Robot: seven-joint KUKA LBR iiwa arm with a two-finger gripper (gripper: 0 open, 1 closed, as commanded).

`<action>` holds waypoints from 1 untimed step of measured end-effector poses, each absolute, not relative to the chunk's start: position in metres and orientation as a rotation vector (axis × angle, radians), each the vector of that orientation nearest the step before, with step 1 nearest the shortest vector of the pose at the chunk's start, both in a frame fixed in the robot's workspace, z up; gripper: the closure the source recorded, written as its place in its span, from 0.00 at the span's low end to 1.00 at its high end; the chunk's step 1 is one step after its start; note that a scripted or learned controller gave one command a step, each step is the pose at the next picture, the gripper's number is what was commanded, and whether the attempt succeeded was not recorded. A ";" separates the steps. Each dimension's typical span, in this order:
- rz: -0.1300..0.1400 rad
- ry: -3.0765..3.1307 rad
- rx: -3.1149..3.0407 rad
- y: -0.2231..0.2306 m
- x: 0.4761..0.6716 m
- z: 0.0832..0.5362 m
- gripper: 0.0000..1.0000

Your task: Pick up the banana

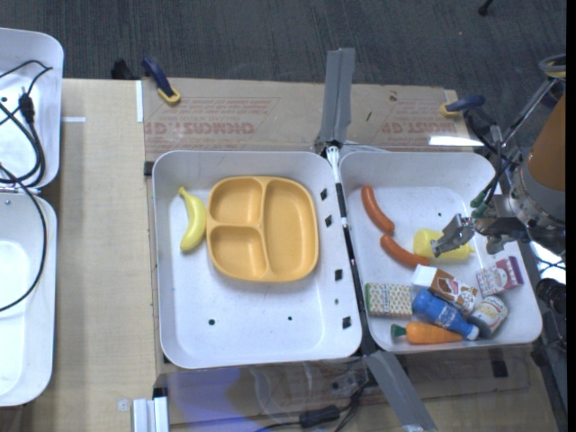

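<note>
- Dark carpet across the top of the frame; below it I see a brown cardboard-covered bench (270, 120) with two white bins side by side, blue clamps at its upper corners.
- Left bin (261, 331): banana (192, 220) lies against the left side, just beside the left edge of a yellow divided plate (264, 228). I can't tell whether they actually touch.
- Right bin (405, 183): two orange-red sausages (378, 208), one upper left, one lower, running toward a yellow block (432, 241).
- Gripper (453, 238) sits over the right part of that yellow block, at the right middle of the frame, well apart from the banana.
- Fingers are dark, small and overlap the block; I can't tell if they're apart or together, or whether anything is between them.
- Arm is cut off by the right frame edge; only an orange patch and grey wrist hardware with cables show.
- Lower right of the right bin is a cluttered pile: a cracker-like packet (389, 299), a blue bottle (443, 313), a carrot (432, 334), small cartons. Labels too small to read; items overlap.
- White trays with black cables at the far left, cut off by the frame.
</note>
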State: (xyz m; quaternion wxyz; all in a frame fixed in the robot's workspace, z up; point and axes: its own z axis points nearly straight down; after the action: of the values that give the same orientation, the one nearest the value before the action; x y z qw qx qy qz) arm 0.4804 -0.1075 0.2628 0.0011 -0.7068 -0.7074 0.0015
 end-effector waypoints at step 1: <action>0.003 -2.348 -2.082 -0.170 0.508 0.115 0.00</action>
State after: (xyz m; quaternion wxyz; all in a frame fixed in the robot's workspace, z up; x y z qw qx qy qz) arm 0.5077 -0.1702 0.1147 0.0018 -0.6633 -0.7483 0.0008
